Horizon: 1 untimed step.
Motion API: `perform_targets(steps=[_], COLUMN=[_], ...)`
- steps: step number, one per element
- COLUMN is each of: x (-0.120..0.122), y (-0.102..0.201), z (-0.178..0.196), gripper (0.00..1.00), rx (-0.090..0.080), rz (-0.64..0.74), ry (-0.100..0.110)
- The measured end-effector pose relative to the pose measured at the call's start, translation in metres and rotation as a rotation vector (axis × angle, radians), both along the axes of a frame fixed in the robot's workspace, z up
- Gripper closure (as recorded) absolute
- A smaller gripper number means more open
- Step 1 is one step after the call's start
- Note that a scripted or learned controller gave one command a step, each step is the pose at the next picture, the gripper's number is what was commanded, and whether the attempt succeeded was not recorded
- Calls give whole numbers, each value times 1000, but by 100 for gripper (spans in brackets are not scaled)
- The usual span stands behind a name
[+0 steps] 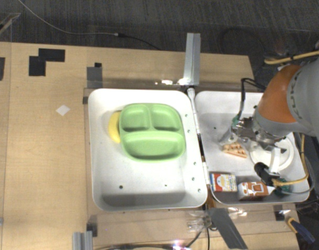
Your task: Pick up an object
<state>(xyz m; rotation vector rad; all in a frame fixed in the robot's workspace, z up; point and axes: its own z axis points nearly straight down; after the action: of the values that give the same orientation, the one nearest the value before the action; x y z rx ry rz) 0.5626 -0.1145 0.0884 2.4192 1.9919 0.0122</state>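
A wooden bench (39,155) bears two white bins (105,191), a metal post (191,59) between them.

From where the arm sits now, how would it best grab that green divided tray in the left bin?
Probably by the green tray's raised outer rim, coming straight down from above. It lies flat and is wide, so only the thin edge fits between fingers. Its right edge looks best; a yellow object is tucked against its left side.

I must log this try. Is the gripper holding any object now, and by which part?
It cannot be told: the gripper is low in the right bin, just above the waffle-like piece, hidden by the wrist.
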Motion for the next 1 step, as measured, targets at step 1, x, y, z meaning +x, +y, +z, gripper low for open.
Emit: perform_targets(steps=[1], x=[1], y=[-1], z=[12], gripper=[100], rx=[-2], rz=[1], ry=[-4])
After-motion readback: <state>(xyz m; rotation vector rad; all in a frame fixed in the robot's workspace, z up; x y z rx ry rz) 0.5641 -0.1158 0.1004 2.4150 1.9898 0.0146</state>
